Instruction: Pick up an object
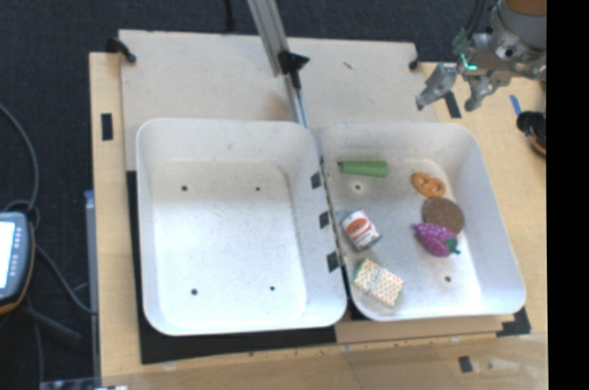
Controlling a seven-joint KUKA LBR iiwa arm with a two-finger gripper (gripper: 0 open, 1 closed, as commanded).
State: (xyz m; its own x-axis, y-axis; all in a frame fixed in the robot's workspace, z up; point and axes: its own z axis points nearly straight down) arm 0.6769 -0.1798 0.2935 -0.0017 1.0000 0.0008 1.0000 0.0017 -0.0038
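Observation:
My gripper [457,94] hangs above the bench just beyond the far right corner of the right bin [492,195], open, with nothing between its fingers. Inside that bin lie a green stick-shaped piece [363,168], an orange pretzel-like piece [428,185], a brown round cookie [444,214], a purple bunch of grapes [435,238], a small red and white can [360,230] and a pale patterned packet [378,282]. All of them rest on the bin floor, apart from the gripper.
The left bin [156,195] sits beside the right one, sharing a middle rim. A slanted aluminium post [262,2] rises behind the bins. A handheld screen device [11,255] lies off the bench at the left edge.

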